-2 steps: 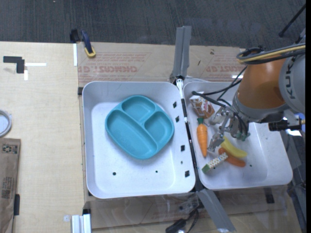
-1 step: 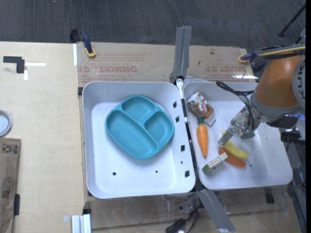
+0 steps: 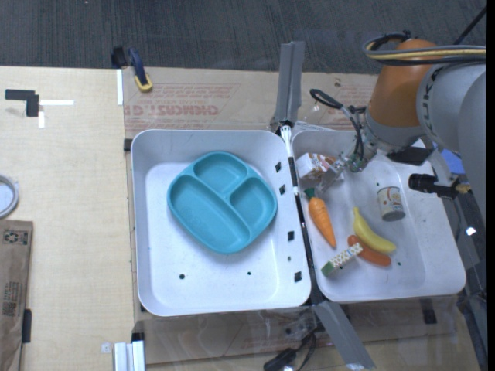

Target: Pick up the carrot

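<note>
While the carrot (image 3: 322,220) is lying by the right bin's (image 3: 433,288) left wall, untouched, the gripper (image 3: 329,170) is hovering just above it, grip unreadable from here. Approach looks underway; next it's needing to drop lower.

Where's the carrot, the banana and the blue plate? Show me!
carrot (image 3: 322,220): camera view, middle of its orange body, in the right bin.
banana (image 3: 372,234): camera view, middle of its yellow curve, right of the carrot.
blue plate (image 3: 222,201): camera view, central divider ridge, in the left bin.
</note>
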Robot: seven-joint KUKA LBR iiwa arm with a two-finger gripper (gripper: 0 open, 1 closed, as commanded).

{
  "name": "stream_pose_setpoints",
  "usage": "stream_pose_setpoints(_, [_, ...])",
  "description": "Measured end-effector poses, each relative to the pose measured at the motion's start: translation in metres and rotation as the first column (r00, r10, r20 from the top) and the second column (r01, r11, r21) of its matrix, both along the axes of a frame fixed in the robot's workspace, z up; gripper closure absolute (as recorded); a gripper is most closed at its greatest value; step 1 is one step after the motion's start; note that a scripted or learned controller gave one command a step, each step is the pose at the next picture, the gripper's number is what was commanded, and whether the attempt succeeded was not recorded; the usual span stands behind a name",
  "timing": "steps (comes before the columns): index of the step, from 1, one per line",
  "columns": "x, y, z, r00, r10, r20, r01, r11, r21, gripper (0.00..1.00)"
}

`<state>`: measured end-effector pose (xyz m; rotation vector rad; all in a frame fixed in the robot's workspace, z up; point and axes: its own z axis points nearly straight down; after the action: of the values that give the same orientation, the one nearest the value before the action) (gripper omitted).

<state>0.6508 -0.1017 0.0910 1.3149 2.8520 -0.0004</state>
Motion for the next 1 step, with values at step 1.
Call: stream_pose_setpoints(1, [-0.0436, 0.0044, -0.0003, 0.999, 0.039, -0.002, -0.039, 0.999, 0.0, 0.0])
